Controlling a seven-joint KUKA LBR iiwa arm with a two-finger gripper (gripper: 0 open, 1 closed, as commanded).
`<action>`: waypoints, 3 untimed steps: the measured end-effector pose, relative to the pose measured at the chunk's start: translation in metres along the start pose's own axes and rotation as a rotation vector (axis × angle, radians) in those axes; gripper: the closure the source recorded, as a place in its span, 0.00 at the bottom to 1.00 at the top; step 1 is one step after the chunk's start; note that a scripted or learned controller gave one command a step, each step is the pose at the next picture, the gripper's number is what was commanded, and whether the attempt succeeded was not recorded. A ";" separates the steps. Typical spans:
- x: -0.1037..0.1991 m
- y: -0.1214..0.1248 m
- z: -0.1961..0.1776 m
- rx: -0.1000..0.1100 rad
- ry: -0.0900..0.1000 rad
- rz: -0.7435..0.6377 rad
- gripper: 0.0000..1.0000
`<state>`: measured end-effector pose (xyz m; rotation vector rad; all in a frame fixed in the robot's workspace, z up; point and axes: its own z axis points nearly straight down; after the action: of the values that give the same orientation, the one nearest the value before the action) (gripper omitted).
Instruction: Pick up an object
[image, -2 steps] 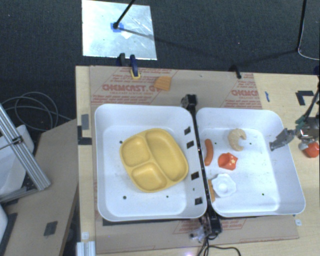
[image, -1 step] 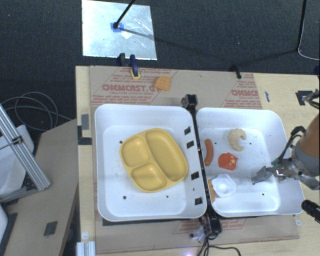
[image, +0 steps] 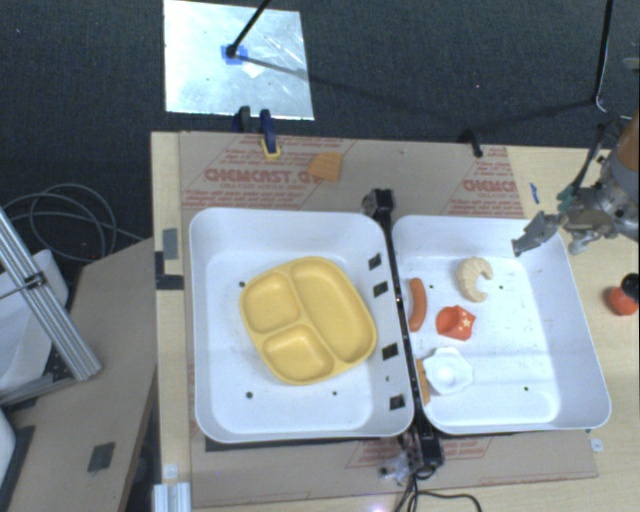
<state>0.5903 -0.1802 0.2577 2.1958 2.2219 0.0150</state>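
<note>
You see the arm (image: 610, 195) reaching in low from the right, its jaws (image: 533, 236) over the right bin's (image: 560, 330) far corner, their opening impossible to tell.

1 fixed camera looks down aslant on both bins (image: 300, 225).

Bench: tan board (image: 420, 165) with red printed lettering along its 12 o'clock strip.
Left bin (image: 215, 330): white and shallow, on the bench's 9 o'clock half.
Right bin (image: 570, 345): white and shallow, on the 3 o'clock half, touching the left bin along the centre line.
Tan block (image: 325, 166): on the bare board at 12 o'clock, beyond the left bin.
Clamp (image: 268, 132): blue and yellow, gripping the bench's 12 o'clock edge.
</note>
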 end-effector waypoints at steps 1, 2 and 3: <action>0.025 -0.038 0.150 0.025 0.009 0.010 0.00; 0.061 0.023 0.169 0.007 0.004 0.003 0.00; 0.060 0.024 0.154 -0.001 0.006 0.005 1.00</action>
<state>0.6169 -0.1210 0.1034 2.2035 2.2187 0.0232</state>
